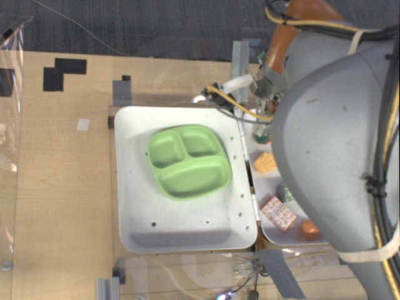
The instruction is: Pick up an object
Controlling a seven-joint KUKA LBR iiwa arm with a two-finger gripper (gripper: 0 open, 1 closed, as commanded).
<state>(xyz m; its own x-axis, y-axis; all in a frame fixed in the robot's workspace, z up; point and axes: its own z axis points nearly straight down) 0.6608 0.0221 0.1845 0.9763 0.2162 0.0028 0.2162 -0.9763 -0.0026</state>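
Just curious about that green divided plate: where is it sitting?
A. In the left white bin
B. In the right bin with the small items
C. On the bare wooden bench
A: the green plate lies flat inside the left bin, alone there.

Pale wooden bench (62,186) (dark carpet (137,17) beyond).

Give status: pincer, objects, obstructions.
Pincer hidden behind grey arm. Orange block, patterned red box, orange ball in right bin. Green divided plate left bin.

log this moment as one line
arm: over right bin | tool: hidden | left bin: green divided plate | right bin: orange block, patterned box, orange ball
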